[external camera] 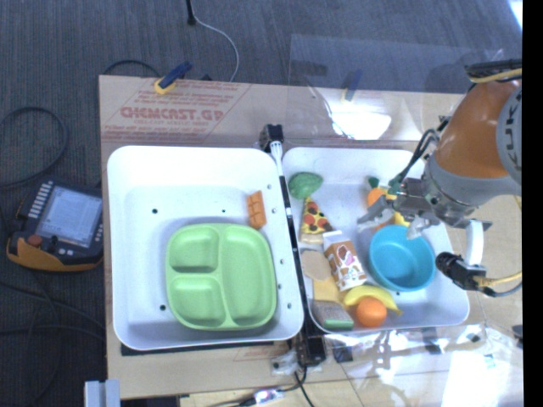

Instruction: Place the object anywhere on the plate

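Note:
A green divided plate [222, 276] lies in the left bin [136, 185]. An orange block [255, 209] rests against that bin's right wall, just above the plate. My gripper [394, 221] hangs over the right bin [339, 164], at the upper left rim of a blue bowl [401, 259]. Its fingers [370, 215] are spread open, and nothing is clearly held between them. A small orange and yellow toy [376, 197] lies right beside the gripper.
The right bin also holds a green leafy toy [305, 182], a pizza slice [316, 220], a juice carton [344, 261], a banana [365, 296], an orange [371, 312] and a green sponge [333, 315]. A handheld pendant [56, 225] lies on the floor to the left.

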Motion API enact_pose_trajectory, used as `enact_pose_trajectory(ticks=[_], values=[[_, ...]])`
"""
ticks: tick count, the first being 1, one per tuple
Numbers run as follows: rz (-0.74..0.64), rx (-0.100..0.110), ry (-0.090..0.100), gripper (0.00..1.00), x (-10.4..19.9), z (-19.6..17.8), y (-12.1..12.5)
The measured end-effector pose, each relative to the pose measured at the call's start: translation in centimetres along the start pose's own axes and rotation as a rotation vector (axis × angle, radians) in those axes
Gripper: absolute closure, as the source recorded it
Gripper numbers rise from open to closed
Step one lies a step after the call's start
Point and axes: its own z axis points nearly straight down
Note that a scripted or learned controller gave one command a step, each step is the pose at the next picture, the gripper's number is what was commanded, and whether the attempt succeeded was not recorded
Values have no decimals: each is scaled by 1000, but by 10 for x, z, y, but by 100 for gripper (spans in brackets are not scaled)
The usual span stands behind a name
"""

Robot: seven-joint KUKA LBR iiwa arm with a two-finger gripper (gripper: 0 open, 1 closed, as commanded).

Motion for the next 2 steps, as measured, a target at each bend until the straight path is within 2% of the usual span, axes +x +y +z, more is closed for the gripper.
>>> enact_pose_trajectory(ticks=[2], values=[[0, 0, 0, 0, 0, 0, 0]])
